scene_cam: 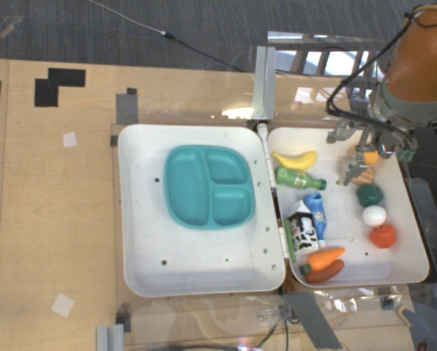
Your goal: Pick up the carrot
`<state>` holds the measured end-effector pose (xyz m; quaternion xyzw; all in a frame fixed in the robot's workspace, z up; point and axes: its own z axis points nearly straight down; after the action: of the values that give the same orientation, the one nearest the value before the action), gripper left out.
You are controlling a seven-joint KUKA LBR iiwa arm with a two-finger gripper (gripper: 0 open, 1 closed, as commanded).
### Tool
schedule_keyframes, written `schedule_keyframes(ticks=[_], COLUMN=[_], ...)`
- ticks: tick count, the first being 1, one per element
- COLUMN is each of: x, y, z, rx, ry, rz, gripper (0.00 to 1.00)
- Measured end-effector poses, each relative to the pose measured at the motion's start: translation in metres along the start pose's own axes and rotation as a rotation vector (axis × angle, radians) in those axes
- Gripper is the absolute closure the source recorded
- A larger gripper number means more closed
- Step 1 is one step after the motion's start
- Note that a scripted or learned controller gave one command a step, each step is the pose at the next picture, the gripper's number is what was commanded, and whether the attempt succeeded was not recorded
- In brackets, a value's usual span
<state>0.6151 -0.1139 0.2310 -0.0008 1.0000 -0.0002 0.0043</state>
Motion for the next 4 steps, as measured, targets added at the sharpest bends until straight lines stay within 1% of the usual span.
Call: schedule_keyframes(ticks=[1, 2, 3, 4], x=[-0.016, -0.038, -0.042, -0.010], y=[-0.054, -0.069, -0.067, -0.093], z=[0.099, 0.143, 0.129, -0.055], rx=[-0.001, 0.001, 0.003, 0.008], ry=[0.009, -0.004, -0.016, -0.015], rz=[0.057, 0.117, 0.111, -0.111], gripper=[0.00, 0.00, 1.00, 1.00])
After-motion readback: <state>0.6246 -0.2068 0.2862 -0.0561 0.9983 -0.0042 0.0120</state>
